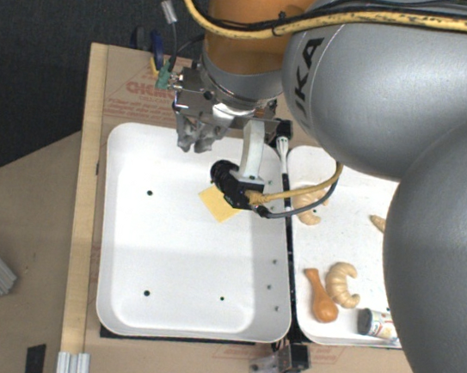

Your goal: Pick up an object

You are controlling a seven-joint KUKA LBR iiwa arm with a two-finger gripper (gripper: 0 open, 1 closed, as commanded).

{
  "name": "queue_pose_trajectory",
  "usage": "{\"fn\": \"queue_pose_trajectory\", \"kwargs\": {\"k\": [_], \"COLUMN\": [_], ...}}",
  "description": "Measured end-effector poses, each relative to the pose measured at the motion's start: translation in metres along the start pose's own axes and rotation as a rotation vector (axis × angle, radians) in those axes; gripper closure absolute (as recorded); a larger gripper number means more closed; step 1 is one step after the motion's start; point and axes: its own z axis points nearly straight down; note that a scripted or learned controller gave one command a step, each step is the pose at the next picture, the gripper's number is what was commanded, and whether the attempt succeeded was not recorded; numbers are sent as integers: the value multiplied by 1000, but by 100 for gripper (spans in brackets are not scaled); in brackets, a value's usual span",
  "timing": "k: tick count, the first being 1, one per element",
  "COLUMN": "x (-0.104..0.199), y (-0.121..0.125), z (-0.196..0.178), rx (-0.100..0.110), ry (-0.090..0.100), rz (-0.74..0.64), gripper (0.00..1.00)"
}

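A flat yellow square piece [218, 204] lies in the left white bin [135, 236], right of its middle, partly covered at its top edge by a black cable fitting on the arm. My gripper [197, 139] hangs over the back of that bin, up and to the left of the yellow piece and apart from it. Its two grey fingers [189, 137] stand close together, shut, with nothing between them.
The right bin [341, 338] holds a beige croissant-shaped toy [344, 281], an orange club-shaped thing [321, 299], a small tube [376, 324] and two tan bits [308, 218] at the back. The grey arm overhangs the right bin. Brown board borders the bins.
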Motion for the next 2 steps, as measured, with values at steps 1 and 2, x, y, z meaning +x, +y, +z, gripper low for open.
{"fn": "queue_pose_trajectory", "kwargs": {"k": [1,2], "x": [-2,-3], "y": [29,75], "z": [-16,-110], "rx": [-13,-24], "ry": [2,4], "rz": [4,3], "gripper": [100,100]}}
